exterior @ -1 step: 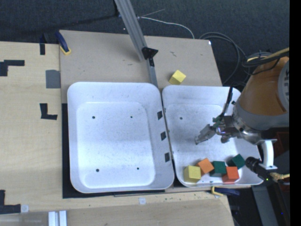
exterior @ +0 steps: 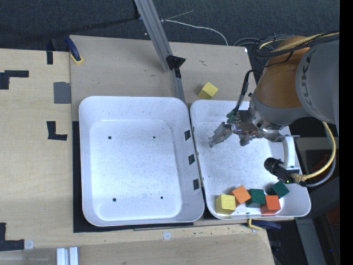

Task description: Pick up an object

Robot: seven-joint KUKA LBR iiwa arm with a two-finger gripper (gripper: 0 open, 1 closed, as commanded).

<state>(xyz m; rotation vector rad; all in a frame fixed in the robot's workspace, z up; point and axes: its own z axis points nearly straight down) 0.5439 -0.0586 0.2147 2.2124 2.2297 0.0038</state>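
The pincer point(exterior: 231, 135) hung spread and empty over the upper middle of the right bin point(exterior: 212, 167). Yellow point(exterior: 225, 203), orange point(exterior: 241, 194), green point(exterior: 257, 196) and red point(exterior: 272, 203) blocks clustered at the bin's lower right corner, while another yellow block point(exterior: 208, 90) lay on the tabletop point(exterior: 121, 65) just above it.

arm point(exterior: 298, 87): cut off by the right edge of the picture
right bin point(exterior: 220, 164): its far right corner is hidden under the arm
tool point(exterior: 231, 132): too blurry to tell how its fingers stand
tabletop point(exterior: 33, 159): cut off at the left and bottom edges
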